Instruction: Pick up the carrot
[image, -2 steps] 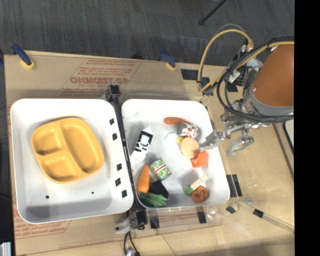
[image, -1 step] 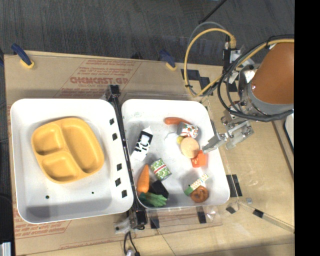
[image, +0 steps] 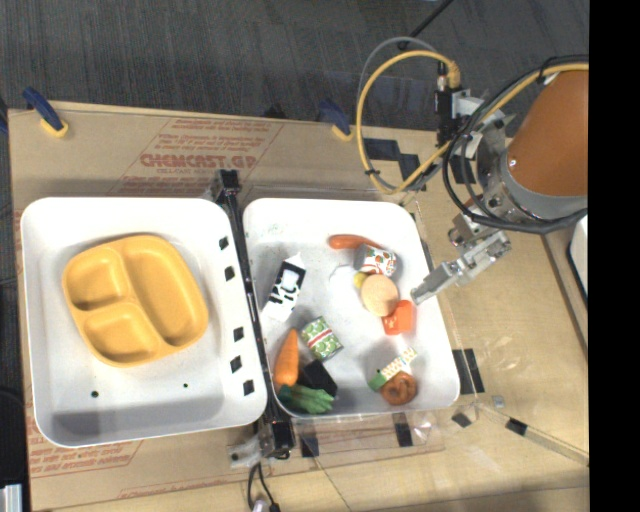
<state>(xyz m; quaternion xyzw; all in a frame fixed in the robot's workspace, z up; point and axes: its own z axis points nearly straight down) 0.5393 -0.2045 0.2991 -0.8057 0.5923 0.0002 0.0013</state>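
Cardboard covers the surface (image: 520, 350), dark floor beyond. Low in the right bin (image: 262, 330) lies the carrot (image: 287, 360), greens nearest. Well apart, over the bin's right rim, hangs the end effector (image: 428, 290); its spread I cannot tell.

The two white bins (image: 130, 415) look like smooth moulded plastic with a faint sheen; the yellow tray (image: 135, 298) in the left one is plastic too, matt and soft-edged; beneath them the bench (image: 200, 150) is covered in brown cardboard, dull and printed in red; the carrot (image: 288, 360) has a smooth, slightly waxy toy-like skin, with a rougher green top; the sausage (image: 346, 241) beside the far wall shines glossy; the arm's orange band (image: 555, 135) is smooth and satin; the gripper (image: 432, 287) looks like bare grey metal; the yellow cable (image: 385, 60) above it has a smooth rubbery jacket.
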